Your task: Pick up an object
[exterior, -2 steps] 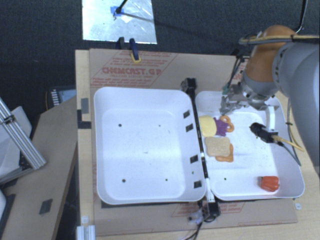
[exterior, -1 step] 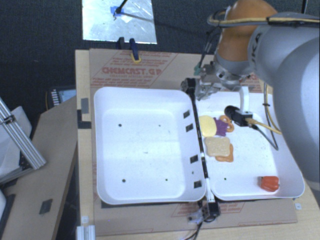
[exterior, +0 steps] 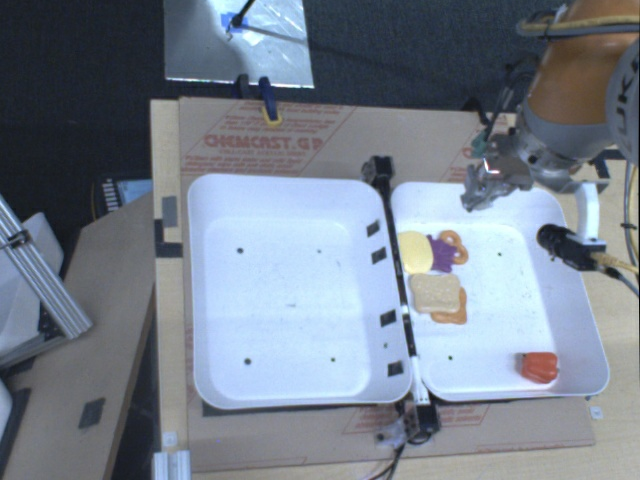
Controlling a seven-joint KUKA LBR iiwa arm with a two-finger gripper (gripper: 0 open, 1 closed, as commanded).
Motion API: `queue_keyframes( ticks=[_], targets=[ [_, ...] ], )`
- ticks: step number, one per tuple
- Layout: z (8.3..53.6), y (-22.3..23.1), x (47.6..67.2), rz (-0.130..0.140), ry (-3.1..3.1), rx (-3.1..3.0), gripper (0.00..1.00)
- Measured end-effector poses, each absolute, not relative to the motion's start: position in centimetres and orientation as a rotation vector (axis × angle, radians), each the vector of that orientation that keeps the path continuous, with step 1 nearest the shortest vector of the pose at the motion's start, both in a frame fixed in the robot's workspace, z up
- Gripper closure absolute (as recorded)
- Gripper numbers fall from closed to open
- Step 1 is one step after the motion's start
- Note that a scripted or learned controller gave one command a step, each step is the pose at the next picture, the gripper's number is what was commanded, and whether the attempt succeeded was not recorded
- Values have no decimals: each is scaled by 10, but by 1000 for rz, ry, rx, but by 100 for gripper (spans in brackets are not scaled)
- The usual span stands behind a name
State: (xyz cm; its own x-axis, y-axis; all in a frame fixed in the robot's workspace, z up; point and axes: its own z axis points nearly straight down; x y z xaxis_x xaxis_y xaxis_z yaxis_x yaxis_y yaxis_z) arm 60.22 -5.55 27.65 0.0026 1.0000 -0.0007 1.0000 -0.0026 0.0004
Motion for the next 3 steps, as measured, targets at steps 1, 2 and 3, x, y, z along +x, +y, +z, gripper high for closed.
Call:
queue_keyframes(
  ticks=[1,2,3],
  targets=[
    [285,-63,535,-1,2221,2223,100],
    [260,-101,484,-3,2219,2226,100],
    [257,-28,518,5,2231,2209,100]
  ],
)
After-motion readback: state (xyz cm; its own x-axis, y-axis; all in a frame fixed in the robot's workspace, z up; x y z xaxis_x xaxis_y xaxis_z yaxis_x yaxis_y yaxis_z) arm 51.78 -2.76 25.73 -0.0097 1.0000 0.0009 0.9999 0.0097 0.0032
